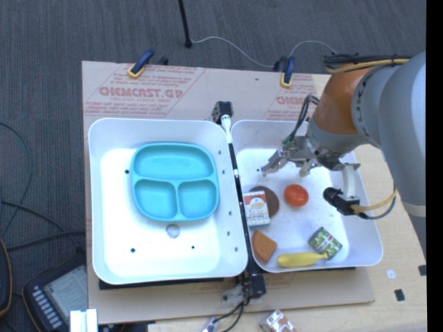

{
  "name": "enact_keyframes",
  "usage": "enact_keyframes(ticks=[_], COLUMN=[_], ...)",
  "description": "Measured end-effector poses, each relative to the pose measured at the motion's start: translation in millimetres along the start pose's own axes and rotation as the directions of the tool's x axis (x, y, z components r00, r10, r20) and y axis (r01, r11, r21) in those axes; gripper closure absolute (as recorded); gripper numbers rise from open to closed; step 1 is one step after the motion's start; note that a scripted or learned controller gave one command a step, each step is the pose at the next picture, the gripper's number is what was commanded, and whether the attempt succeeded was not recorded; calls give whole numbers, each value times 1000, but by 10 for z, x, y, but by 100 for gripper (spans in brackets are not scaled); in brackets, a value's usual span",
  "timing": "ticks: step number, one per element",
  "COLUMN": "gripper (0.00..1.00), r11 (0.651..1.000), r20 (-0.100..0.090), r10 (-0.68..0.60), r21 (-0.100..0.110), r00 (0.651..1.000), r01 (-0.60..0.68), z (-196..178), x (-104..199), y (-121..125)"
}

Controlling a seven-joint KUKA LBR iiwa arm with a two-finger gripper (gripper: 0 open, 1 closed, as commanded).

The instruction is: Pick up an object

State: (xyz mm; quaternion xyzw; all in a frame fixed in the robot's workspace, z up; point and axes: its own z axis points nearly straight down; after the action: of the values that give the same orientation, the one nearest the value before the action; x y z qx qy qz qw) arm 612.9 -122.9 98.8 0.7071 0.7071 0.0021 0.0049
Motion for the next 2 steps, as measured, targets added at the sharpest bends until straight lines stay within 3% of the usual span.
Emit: enact_keyframes(ticks=[1,2], gripper=[0,100], r11=[1000,1000], r20=[-1,0], r10=[-1,-1], r21=[-1,-2], r00=[1000,1000], r01=[1,1], z=[102,-4], x=[-37,-44], y=[-236,-231])
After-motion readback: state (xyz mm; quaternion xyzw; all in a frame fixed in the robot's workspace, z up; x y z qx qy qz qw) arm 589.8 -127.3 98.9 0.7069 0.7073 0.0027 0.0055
